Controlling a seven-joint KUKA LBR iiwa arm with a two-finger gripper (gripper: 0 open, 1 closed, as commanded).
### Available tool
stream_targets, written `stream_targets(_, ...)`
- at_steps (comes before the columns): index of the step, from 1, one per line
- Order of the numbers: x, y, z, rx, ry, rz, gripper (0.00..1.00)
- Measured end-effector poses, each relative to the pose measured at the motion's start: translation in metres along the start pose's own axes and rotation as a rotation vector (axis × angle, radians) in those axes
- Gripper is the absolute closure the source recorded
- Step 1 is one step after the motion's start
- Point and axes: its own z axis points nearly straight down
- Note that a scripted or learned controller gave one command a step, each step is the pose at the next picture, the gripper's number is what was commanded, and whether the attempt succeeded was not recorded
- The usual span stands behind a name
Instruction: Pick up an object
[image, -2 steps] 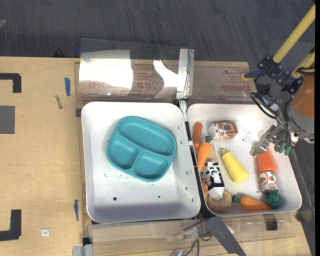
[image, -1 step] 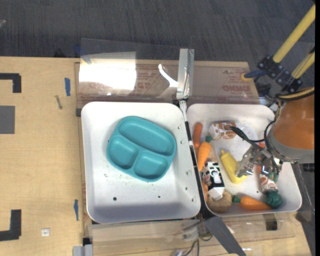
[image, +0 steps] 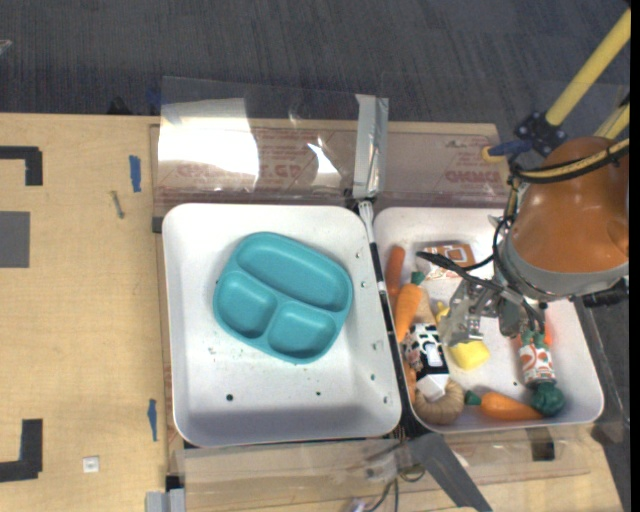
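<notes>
- Camera view: the hand (image: 468, 318) hangs low in the right bin (image: 590, 385), right above a yellow toy (image: 468, 353); its grip state cannot be told
- Carrots (image: 405, 300) lie along that bin's left wall
- A teal divided plate (image: 283, 294) sits in the left bin (image: 200, 390), possibly tilted

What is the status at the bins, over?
Gripper low in the right white bin, over a small yellow toy. Grasp unconfirmed. Orange toy carrots and a cow-patterned toy crowd it.
</notes>
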Motion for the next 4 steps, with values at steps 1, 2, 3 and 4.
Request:
stream_targets(1, -0.010, -0.037, -0.035, 0.001, 0.001, -0.487, 1.00)
stream_targets(2, -0.028, -0.020, 0.096, 0.003, -0.002, -0.818, 1.00)
stream_targets(3, -0.139, -0.073, -0.070, 0.004, -0.006, -1.044, 1.00)
stream_targets(4, -0.137, -0.071, -0.065, -0.003, 0.003, -1.047, 0.00)
